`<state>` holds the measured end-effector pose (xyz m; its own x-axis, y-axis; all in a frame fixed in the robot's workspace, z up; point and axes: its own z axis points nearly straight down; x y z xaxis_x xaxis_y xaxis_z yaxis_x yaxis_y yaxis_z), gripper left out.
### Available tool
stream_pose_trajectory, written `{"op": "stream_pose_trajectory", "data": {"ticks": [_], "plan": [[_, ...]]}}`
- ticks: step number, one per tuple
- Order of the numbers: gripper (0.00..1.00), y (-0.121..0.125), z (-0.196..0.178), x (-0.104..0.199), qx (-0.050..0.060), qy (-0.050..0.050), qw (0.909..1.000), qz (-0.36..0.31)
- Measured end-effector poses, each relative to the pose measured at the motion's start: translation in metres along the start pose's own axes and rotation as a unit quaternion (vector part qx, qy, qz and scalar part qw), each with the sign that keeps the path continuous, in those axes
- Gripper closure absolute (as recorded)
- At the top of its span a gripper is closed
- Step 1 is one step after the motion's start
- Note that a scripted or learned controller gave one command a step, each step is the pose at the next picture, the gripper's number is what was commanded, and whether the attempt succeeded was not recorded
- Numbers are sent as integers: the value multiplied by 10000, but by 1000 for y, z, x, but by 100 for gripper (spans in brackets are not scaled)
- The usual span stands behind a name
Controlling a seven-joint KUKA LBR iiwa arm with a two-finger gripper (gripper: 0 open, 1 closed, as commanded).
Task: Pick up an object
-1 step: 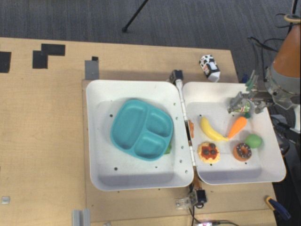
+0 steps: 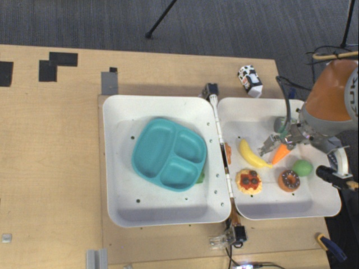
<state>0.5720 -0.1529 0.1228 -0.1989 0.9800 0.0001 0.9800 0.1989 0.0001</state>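
Orange is seen at the centre of it all: a carrot (image 2: 281,153) is caught at the jaws (image 2: 277,144) in the right bin (image 2: 263,206), and it is pinched between the two metal fingers (image 2: 268,146), which are closed narrowly on its upper end. The carrot is tilted, its lower tip pointed down toward the banana (image 2: 251,154), which is laid just beside it to the left. The arm (image 2: 332,97) is brought in from the right, its orange band seen above the wrist. Whether the carrot is lifted clear of the bin floor cannot be told. Below the banana a small tart (image 2: 249,181) with dark berries is set, and a chocolate donut (image 2: 289,180) is placed near it to the right. A green ball (image 2: 303,167) is found just above the donut, touching or nearly touching it. The left bin (image 2: 120,150) is occupied by a teal divided plate (image 2: 170,153), tilted slightly, with a sliver of something green glimpsed under its lower right edge. On the wooden tabletop (image 2: 50,167), beyond the right bin's far rim, a small black-and-white carton (image 2: 249,80) is seen lying apart from everything else. Black tape marks (image 2: 56,65) are noted at the tabletop's far left.
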Motion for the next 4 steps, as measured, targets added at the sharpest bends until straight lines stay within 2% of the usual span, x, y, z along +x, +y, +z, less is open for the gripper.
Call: {"op": "stream_pose_trajectory", "data": {"ticks": [1,2,3,4], "plan": [[0,7,26,-15,-28,-14,9971,-766],[0,-10,36,-21,-33,-21,9740,-2267],[0,-23,35,-13,-41,-37,9419,-3359],[0,42,37,-39,217,194,9411,-3368]]}}
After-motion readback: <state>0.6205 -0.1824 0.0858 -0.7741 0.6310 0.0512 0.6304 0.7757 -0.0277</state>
